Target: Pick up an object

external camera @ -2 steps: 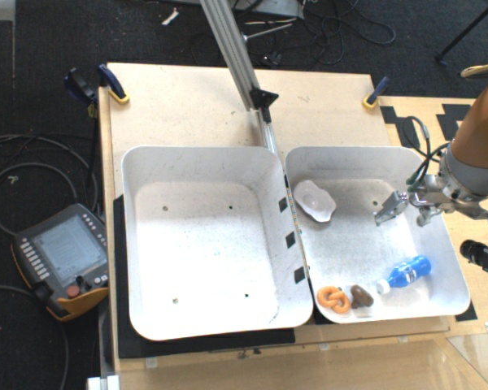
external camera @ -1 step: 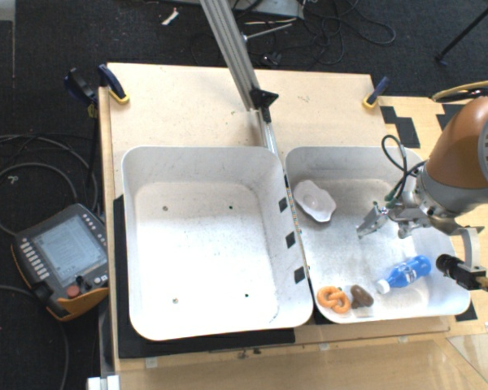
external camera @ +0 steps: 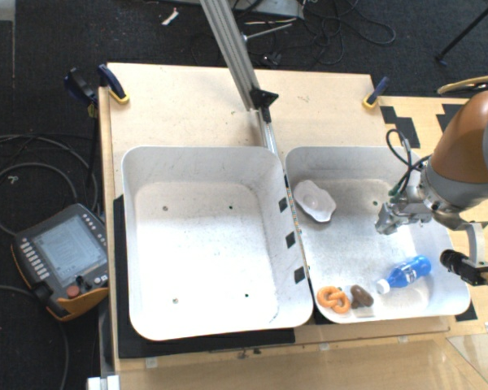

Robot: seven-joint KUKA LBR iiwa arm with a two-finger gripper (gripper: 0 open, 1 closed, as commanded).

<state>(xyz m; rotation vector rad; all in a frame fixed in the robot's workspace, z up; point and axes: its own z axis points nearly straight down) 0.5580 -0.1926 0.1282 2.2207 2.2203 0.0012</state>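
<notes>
The claw (external camera: pixel 388 220), grip state unclear, hangs between white cup (external camera: pixel 315 201) and blue bottle (external camera: pixel 406 274)

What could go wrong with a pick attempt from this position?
The gripper sits over bare floor of the right bin, apart from every object, so closing here would likely grab nothing. The orange ring and brown piece lie close together by the bin's near rim, which may crowd a grasp. The blue bottle lies on its side and could roll away.
</notes>
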